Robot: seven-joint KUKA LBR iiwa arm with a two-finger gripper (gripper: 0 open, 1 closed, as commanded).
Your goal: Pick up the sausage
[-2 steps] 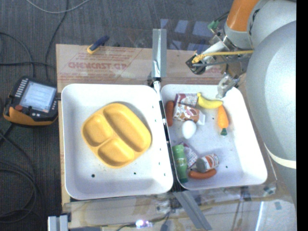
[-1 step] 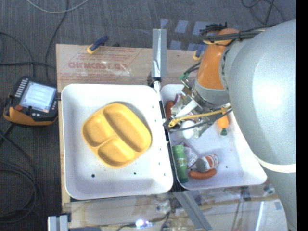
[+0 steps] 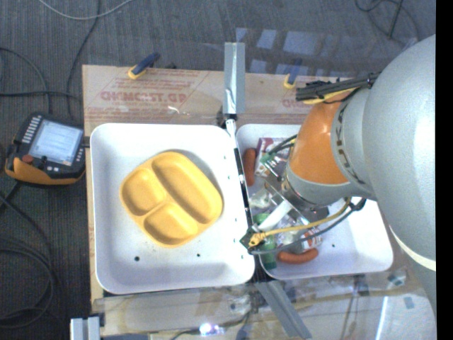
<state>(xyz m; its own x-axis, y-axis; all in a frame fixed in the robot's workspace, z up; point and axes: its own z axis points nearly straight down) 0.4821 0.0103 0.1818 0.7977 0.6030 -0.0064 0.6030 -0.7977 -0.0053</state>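
The sausage [image 3: 250, 164] lies lengthwise against the left wall of the right bin [image 3: 375, 257], near its far end. It looks light, smooth and likely slippery, so gripping across its middle seems safest. The jaws [image 3: 272, 222] hang nearer the bin's front, over clutter; their state I cannot tell. A yellow tray [image 3: 172, 197] sits in the left bin [image 3: 113, 261]

The bench [image 3: 141, 94] bears two white bins [image 3: 113, 261] side by side.
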